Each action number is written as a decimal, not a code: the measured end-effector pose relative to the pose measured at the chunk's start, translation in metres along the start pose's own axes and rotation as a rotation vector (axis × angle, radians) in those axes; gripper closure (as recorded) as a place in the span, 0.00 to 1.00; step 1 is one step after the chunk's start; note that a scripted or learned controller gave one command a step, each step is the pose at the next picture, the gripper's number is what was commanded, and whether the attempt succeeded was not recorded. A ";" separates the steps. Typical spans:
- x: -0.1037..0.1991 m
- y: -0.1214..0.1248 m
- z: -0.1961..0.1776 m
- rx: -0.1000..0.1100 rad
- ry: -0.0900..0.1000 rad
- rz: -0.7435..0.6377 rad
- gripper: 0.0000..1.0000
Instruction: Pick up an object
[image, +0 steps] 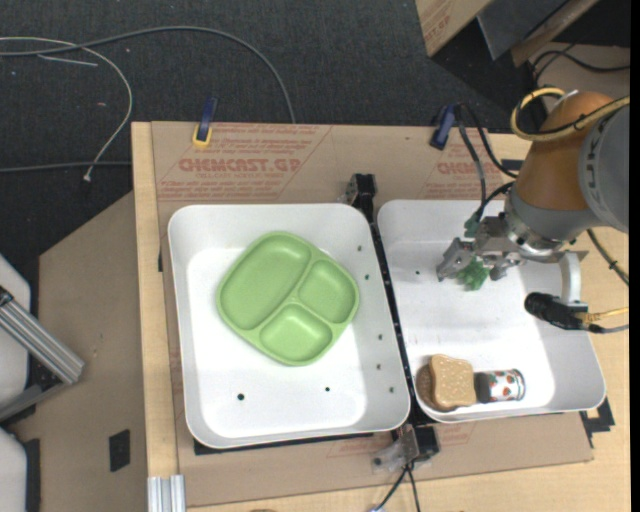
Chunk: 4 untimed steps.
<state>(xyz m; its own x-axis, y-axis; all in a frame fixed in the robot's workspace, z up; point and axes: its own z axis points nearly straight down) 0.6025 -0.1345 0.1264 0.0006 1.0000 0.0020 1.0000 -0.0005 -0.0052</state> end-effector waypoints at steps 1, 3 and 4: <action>0.001 0.000 0.044 0.000 0.000 -0.001 0.00; -0.005 0.008 -0.032 -0.012 -0.004 -0.001 1.00; 0.001 0.008 -0.077 -0.011 -0.003 -0.002 1.00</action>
